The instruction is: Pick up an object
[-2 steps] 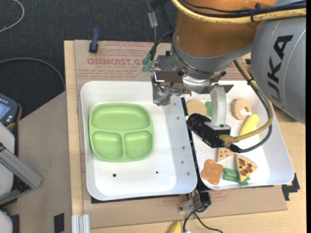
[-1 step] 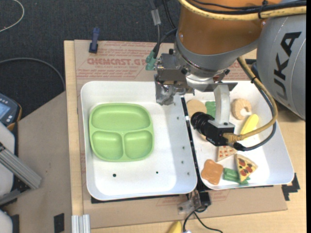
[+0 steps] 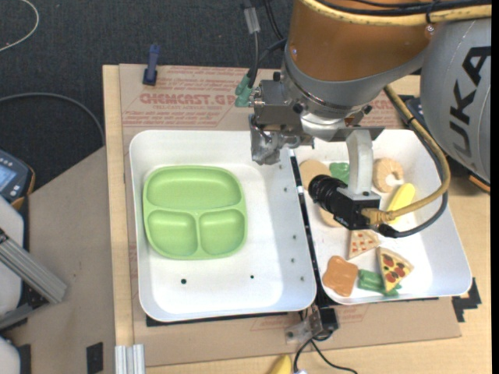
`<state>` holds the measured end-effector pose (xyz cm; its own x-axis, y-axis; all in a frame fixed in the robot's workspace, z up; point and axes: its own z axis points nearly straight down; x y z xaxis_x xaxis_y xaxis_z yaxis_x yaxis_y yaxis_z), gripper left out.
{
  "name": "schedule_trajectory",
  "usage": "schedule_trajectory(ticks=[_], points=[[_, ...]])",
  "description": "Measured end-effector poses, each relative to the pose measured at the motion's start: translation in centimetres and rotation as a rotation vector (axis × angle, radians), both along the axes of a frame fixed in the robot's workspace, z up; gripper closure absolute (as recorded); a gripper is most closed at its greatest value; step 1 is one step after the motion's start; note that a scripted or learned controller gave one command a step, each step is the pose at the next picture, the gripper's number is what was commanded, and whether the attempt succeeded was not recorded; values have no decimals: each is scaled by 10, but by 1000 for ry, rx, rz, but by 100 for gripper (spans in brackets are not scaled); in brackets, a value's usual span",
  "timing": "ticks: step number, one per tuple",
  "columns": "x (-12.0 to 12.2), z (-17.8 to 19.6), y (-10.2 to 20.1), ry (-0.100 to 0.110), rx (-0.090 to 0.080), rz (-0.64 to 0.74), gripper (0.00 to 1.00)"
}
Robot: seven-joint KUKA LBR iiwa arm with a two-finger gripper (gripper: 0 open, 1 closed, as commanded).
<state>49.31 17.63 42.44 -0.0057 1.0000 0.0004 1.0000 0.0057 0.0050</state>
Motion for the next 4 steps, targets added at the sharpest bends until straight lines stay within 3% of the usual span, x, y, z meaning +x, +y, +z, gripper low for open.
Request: schedule_trajectory(ticks=[3, 4], points=[[1, 31, 1, -7, 0, 4, 100], [-1, 6, 49, 10, -1, -1, 100]])
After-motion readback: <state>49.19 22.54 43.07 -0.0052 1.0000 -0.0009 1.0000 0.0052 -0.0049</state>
